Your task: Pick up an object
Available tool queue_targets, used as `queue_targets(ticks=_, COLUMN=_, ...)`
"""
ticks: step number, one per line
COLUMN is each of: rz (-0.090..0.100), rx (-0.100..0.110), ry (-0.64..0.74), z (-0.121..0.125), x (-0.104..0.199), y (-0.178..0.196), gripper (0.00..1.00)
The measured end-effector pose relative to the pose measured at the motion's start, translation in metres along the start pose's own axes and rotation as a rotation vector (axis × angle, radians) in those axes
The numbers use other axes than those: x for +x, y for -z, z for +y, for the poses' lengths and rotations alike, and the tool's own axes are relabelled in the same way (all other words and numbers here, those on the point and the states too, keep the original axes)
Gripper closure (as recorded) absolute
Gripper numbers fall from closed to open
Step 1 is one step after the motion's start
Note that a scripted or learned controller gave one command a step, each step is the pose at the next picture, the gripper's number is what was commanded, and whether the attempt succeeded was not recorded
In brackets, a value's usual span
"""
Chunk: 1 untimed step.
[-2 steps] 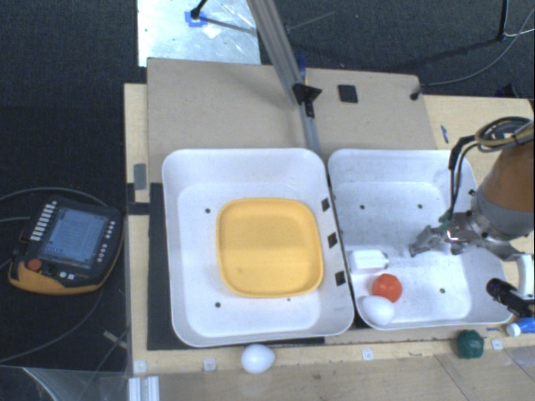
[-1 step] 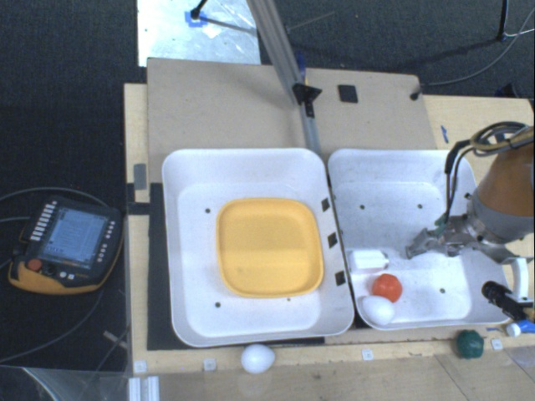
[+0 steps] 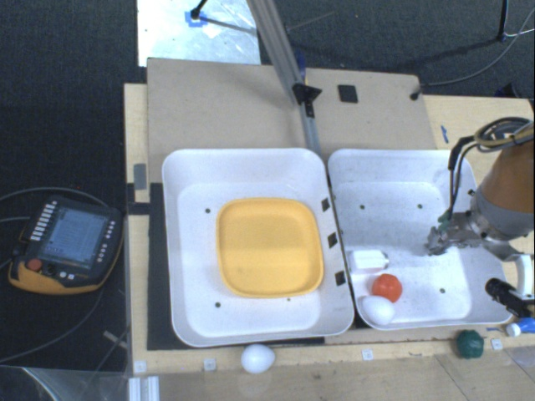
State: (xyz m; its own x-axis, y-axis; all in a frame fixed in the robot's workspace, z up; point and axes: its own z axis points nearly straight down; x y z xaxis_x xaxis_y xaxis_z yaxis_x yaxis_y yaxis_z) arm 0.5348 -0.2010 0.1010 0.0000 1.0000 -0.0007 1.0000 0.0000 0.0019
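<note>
Tool (image 3: 441,239) low over right bin (image 3: 393,170) floor, nothing visibly held; finger state unreadable. Red ball (image 3: 386,287), white block (image 3: 369,261), white egg (image 3: 377,310) clustered at bin's front-left, apart from tool.

arm (image 3: 508,192): rounded orange band above a grey wrist | cables: dark and yellow-tinted loops arching over the orange part, one dark lead down its left side | gripper (image 3: 438,239): small, dull grey metal

Arm low — hand (image 3: 440,239) downward
</note>
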Motion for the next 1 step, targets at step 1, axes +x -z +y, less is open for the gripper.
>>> queue_targets(ticks=1, rz=0.000, rx=-0.002, ry=0.001, z=-0.0020, x=0.0018, y=0.0429, gripper=1.00)
